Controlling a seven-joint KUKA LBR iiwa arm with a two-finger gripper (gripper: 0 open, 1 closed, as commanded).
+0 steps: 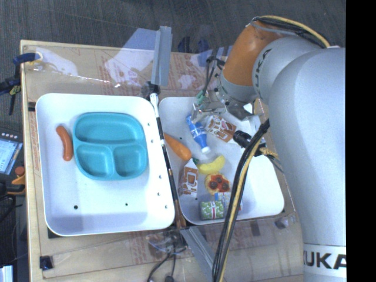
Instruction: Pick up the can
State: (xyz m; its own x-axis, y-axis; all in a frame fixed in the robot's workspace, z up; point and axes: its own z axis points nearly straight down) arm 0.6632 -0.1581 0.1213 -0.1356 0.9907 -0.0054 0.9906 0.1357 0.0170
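Gripper [207,107] hangs low at the right bin's [267,195] far end. Its grasp: cannot tell. Can [212,209] lies unlifted near the front rim.

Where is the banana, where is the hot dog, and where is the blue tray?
banana [212,164], camera view, middle of its yellow curve.
hot dog [64,142], camera view, middle of its length.
blue tray [110,132], camera view, floor of its large top compartment.
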